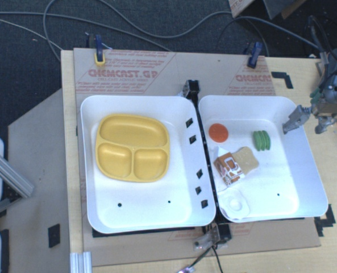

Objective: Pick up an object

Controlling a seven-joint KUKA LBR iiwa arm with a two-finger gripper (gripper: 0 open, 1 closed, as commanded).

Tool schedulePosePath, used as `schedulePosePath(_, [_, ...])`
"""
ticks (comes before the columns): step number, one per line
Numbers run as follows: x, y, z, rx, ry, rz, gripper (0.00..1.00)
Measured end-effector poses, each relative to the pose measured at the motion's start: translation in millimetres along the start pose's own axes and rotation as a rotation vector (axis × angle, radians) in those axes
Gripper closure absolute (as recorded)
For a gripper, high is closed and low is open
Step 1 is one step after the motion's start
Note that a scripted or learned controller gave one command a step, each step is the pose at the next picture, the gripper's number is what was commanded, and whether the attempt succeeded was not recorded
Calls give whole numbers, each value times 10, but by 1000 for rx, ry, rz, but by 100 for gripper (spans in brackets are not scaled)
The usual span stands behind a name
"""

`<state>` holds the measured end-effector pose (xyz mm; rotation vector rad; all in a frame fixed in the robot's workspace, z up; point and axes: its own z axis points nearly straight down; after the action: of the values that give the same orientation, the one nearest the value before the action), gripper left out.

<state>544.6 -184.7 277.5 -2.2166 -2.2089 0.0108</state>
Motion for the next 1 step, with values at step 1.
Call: schedulePosePath(1, [7, 21, -67, -13, -3, -4, 0])
